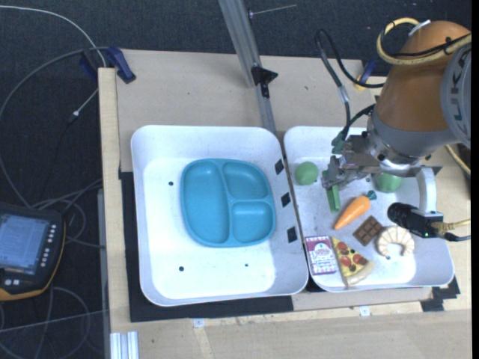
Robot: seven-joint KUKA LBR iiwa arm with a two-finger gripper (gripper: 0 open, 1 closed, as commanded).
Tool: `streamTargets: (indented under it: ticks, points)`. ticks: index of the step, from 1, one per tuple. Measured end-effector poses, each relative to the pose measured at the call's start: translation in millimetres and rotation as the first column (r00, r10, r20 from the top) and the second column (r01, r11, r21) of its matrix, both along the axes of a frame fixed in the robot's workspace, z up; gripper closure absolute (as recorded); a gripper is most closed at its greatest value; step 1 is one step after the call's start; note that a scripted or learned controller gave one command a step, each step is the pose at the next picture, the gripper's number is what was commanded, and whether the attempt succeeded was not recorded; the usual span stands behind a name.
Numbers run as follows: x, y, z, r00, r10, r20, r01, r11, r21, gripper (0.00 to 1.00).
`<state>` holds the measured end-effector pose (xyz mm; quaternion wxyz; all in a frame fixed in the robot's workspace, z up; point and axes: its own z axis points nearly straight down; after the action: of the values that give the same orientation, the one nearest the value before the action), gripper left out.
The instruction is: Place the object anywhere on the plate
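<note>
The pincer (334, 179) hovers over the right bin (434, 271) by the toy carrot (352, 212) (whether spread or pinching, I cannot tell); centre squarely over the carrot before closing, then cross to the blue plate (227, 202).

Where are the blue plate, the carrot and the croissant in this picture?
blue plate (200, 208): camera view, on the floor of its large left compartment.
carrot (352, 212): camera view, on the middle of its orange body.
croissant (395, 241): camera view, on the middle of its pale crust.
</note>
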<state>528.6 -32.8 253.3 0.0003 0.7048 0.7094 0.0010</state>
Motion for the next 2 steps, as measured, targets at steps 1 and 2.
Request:
streamTargets:
  ticks: [1, 2]
  points:
    - [35.2, 48.0, -6.1, 1.0, 0.0, 0.0, 0.0, 1.0, 0.001, 1.0]
    - [52.7, 88.1, -7.9, 1.0, -0.002, 0.001, 0.002, 1.0, 0.0, 1.0]
